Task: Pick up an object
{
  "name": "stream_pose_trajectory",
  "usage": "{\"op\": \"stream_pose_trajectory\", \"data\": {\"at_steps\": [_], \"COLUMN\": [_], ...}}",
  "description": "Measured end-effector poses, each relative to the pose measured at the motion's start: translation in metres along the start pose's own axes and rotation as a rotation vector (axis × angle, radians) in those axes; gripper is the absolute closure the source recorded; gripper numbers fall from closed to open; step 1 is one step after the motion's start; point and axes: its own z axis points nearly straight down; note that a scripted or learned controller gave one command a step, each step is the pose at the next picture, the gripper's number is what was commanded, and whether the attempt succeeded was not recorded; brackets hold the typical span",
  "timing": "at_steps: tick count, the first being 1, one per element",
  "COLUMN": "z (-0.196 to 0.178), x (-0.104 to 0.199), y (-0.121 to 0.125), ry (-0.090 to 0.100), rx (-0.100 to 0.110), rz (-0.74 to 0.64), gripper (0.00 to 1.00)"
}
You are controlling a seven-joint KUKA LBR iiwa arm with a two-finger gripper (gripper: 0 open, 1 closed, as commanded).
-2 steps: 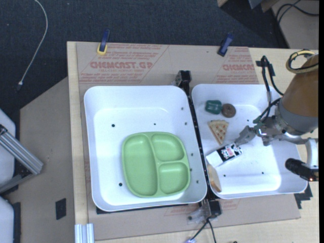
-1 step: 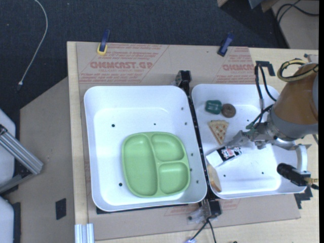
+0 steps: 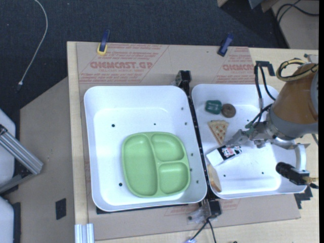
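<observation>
While arm (image 3: 296,105) reaches leftward | gripper (image 3: 237,145) over right bin (image 3: 253,184) | grip state unclear

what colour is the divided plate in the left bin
Pale green plate, seen in the camera view.

Arm (image 3: 296,103) running off right edge. Hand (image 3: 238,138) fingertips blurring against black-and-white item (image 3: 226,153); grip unreadable. Wrist covering right bin's (image 3: 253,184) far corner. Tan piece (image 3: 213,178) at bin wall, partly hidden, unidentifiable.
</observation>
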Motion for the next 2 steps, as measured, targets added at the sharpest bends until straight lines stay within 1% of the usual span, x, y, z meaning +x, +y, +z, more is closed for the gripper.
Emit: {"op": "stream_pose_trajectory", "data": {"at_steps": [1,2], "z": [-0.012,-0.059], "x": [0.001,0.008], "y": [0.003,0.012], "ry": [0.001,-0.002], "rx": [-0.008,0.011], "rz": [-0.001,0.001], "gripper": [1.00,1.00]}}
